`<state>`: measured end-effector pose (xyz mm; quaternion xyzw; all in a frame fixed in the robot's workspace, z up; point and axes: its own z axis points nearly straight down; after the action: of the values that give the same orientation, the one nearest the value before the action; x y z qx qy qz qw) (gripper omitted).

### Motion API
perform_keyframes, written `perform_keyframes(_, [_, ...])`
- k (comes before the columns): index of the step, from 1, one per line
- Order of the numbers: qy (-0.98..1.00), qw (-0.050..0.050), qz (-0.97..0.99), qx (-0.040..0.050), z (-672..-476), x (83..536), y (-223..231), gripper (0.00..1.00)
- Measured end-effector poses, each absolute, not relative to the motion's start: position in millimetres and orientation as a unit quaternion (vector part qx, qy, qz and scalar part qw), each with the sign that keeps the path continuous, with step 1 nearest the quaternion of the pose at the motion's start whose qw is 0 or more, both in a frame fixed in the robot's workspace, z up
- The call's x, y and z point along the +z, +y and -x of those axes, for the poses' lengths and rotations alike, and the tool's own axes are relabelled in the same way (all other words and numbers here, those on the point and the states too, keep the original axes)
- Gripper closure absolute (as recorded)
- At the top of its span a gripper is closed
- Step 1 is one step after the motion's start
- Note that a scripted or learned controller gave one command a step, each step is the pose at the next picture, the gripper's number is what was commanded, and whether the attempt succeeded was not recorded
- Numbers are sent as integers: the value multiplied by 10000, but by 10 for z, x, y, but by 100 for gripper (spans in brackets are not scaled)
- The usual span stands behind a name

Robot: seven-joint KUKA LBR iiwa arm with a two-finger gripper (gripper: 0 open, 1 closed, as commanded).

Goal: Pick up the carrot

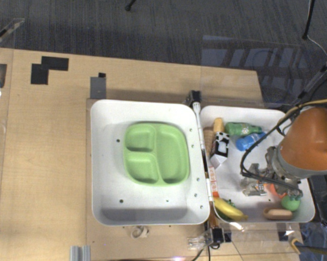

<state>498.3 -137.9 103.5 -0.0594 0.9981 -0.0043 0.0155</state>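
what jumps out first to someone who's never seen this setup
Likely the green tray, bright and alone in the middle of the left bin. Next the arm's big orange band, looming over the right bin, with the gripper down among the clutter there. That bin also holds a banana at its near left corner, a green bottle and a blue thing toward the back.

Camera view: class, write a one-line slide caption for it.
Grey arm's gripper low in right white bin among banana, sausage, bottles; green three-compartment plastic tray in left white bin.
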Motion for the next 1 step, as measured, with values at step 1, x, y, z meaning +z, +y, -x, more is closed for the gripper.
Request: perform_keyframes(1, [9981,151,596,-41,-4981,1031,-1377,0])
